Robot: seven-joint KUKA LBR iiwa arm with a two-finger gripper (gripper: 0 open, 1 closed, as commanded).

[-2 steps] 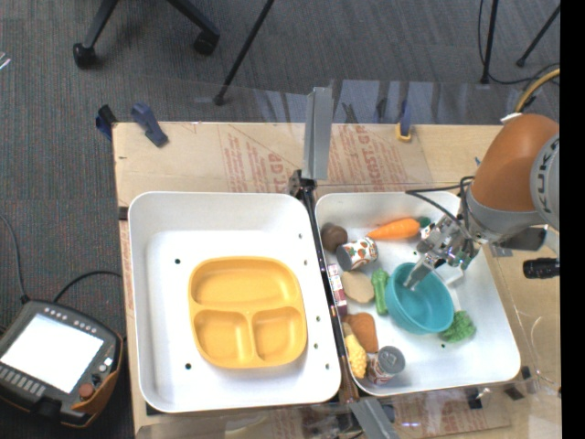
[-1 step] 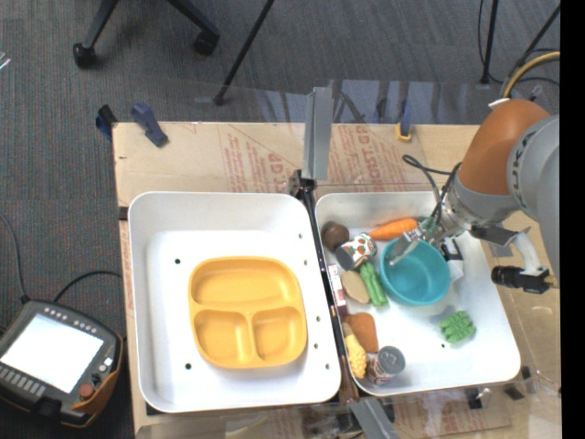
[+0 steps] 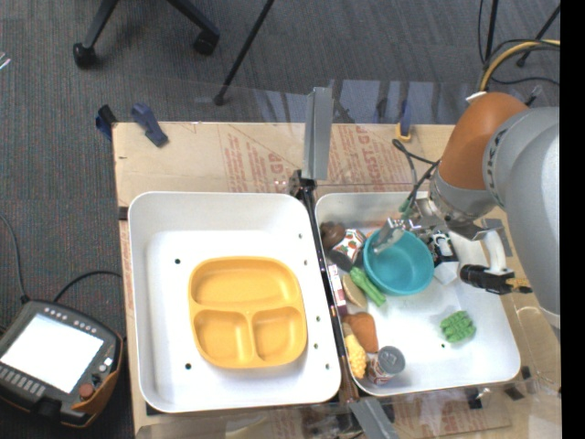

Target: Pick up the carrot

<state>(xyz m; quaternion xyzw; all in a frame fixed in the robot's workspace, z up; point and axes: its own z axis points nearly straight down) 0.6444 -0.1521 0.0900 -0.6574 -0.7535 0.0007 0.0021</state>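
Even, soft overhead light falls on my surface [image 3: 228, 158], washing the two white bins [image 3: 155, 218] bright with only faint shadows, while the carpet floor [image 3: 274, 44] stays dim and the whole picture looks slightly soft and grainy.

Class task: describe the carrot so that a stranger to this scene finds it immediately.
Start at the right-hand shallow white bin and follow its left wall toward the near corner. The stubby orange-brown carrot lies there, between a yellow corn cob and a green bean pod; it is that cluster's sole orange piece.
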